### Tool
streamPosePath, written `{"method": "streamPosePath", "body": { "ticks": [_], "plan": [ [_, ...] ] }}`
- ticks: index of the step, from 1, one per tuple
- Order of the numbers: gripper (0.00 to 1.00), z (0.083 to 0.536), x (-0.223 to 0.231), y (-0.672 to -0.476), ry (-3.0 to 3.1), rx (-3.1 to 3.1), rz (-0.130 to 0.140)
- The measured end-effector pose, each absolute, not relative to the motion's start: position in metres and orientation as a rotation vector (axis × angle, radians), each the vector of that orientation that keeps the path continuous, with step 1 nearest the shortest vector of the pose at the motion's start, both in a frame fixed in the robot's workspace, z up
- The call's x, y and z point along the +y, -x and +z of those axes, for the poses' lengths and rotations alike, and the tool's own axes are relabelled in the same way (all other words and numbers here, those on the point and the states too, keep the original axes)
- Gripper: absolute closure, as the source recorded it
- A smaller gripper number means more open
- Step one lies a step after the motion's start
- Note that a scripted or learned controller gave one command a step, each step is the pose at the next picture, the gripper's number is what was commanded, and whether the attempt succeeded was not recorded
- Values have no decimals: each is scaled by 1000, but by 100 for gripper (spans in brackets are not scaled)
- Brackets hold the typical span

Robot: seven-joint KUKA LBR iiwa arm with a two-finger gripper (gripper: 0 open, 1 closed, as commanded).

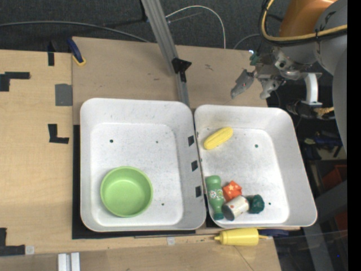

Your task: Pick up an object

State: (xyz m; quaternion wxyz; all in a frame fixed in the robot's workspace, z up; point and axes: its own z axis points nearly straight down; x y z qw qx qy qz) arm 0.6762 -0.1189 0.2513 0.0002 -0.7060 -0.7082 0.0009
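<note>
My gripper [254, 90] hangs above the bench just beyond the far rim of the right bin [297, 162], open, with nothing between its fingers. In that bin a yellow corn-shaped piece [218, 138] lies near the far left corner. Along the near edge sits a cluster: a green bottle [213, 197], an orange-red block [232, 189], a white and grey cylinder [236, 207] and a dark green piece [256, 204]. A light green bowl [126, 191] rests in the near left part of the left bin [86, 151].
A yellow object [240, 237] lies on the bench outside the right bin's near rim. A grey slanted pole [163, 30] crosses above the bench and ends at a clamp at the bins' shared far edge. Cables trail behind the bench.
</note>
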Motion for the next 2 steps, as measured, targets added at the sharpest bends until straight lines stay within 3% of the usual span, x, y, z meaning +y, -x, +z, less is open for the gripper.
{"method": "streamPosePath", "body": {
  "ticks": [1, 2],
  "plan": [
    [0, 251, -119, -676, 2218, -2225, 4],
    [0, 196, -126, -668, 2218, -2220, 9]
  ]
}}
